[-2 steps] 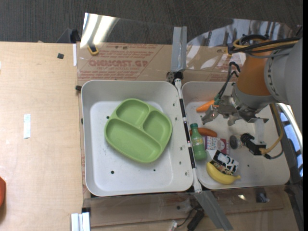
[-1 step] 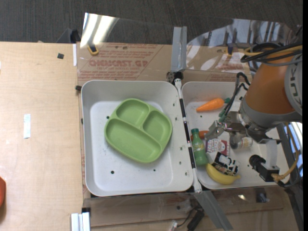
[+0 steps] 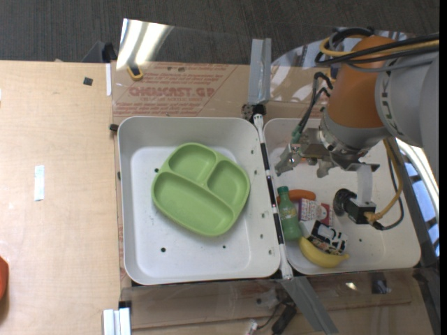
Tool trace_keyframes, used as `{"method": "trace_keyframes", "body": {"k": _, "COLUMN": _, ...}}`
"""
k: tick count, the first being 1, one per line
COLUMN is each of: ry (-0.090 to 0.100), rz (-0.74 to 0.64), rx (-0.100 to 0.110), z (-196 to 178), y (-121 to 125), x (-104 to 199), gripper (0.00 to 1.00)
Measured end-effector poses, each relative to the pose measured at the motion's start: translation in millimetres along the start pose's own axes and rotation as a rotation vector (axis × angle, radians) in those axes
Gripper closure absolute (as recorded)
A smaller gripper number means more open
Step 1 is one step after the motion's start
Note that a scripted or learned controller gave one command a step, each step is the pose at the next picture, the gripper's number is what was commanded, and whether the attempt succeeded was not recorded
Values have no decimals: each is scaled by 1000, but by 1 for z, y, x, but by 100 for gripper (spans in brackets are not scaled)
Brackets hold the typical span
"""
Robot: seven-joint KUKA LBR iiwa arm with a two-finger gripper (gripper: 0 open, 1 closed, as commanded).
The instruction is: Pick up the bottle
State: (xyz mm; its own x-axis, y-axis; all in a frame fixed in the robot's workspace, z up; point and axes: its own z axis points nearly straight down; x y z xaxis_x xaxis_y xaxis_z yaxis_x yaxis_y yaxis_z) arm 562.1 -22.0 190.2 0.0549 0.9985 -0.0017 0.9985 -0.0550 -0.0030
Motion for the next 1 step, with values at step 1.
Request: {"method": "trace_keyframes", "body": {"k": 1, "ry": -1, "rz": 129, "rx": 0, "z": 0, "y": 99, "x": -41, "gripper": 0}}
